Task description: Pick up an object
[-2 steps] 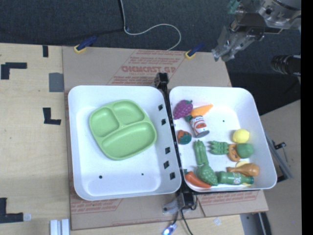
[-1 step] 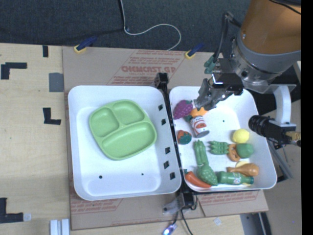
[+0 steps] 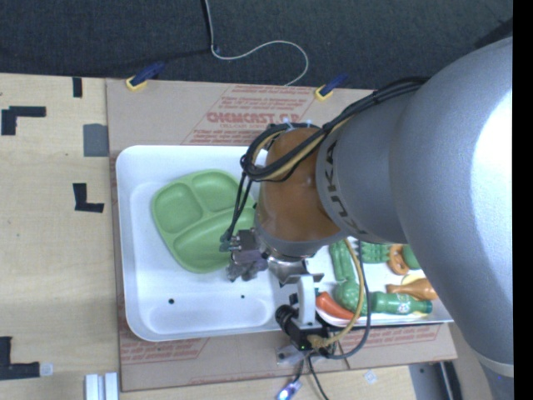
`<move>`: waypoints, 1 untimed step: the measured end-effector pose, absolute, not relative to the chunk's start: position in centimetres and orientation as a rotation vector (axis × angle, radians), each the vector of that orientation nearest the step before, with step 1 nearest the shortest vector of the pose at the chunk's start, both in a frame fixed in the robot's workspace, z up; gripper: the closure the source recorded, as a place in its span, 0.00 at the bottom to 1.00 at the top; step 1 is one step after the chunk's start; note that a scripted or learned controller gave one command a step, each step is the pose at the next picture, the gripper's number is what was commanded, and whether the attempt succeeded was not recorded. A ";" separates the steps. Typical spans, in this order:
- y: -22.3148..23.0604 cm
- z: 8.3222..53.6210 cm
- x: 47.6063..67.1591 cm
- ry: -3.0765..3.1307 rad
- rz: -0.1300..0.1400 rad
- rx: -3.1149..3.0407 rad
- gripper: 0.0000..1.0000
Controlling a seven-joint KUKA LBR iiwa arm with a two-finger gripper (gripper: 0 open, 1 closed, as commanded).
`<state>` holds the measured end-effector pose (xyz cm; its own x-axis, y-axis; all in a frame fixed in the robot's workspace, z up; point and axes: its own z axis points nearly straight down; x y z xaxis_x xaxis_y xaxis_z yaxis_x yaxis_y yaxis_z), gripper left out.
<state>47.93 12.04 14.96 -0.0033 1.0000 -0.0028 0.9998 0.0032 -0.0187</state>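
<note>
A green sectioned plate [image 3: 197, 216] lies tilted in the left white bin [image 3: 150, 307]. My gripper [image 3: 241, 265] hangs low at the plate's right edge, near the wall between the bins. The arm's orange band and grey body cover most of what lies beneath. In the right bin [image 3: 433, 313] I see several toy foods: a green bottle [image 3: 400, 304], a green vegetable piece [image 3: 343, 265], a red and white item [image 3: 331, 304] and orange pieces [image 3: 405, 261].
The bins rest on a cardboard sheet [image 3: 241, 115] on the bench. Black cables [image 3: 250, 173] run down the wrist, and a white cable [image 3: 258, 52] lies on the dark cloth behind. The arm hides most of the right bin.
</note>
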 end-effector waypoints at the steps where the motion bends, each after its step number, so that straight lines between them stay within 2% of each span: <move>1: 11.8 35.1 53.8 -2.231 -0.025 -2.227 1.00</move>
